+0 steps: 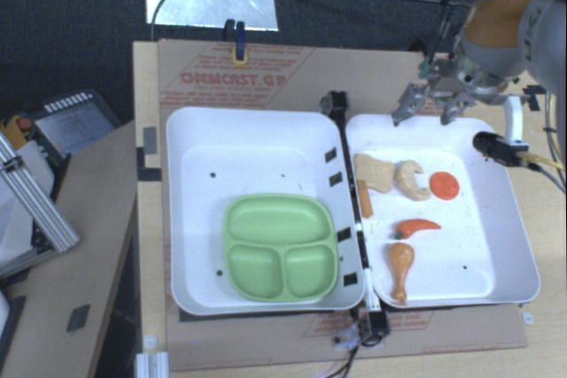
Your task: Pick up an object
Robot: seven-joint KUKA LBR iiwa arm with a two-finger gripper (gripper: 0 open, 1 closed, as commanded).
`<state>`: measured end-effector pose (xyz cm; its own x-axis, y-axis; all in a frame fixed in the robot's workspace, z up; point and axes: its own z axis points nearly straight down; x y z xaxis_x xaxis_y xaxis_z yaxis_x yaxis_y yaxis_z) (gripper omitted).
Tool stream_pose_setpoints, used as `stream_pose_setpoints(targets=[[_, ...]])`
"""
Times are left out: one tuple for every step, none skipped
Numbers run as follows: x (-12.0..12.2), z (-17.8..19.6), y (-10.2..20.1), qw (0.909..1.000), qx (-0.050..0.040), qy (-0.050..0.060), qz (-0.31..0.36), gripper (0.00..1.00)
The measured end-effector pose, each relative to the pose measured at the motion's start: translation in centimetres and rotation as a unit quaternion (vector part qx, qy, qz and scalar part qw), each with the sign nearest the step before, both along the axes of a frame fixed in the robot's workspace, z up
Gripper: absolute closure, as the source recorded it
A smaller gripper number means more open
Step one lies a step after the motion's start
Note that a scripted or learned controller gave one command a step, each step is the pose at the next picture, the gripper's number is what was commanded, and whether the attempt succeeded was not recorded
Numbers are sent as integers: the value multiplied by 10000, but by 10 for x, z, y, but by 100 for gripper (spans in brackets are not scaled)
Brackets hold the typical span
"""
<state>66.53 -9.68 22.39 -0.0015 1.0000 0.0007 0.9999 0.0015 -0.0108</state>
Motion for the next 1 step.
stream_pose_setpoints(targets=[[2, 8, 0, 10000, -4, -62, 8, 0]])
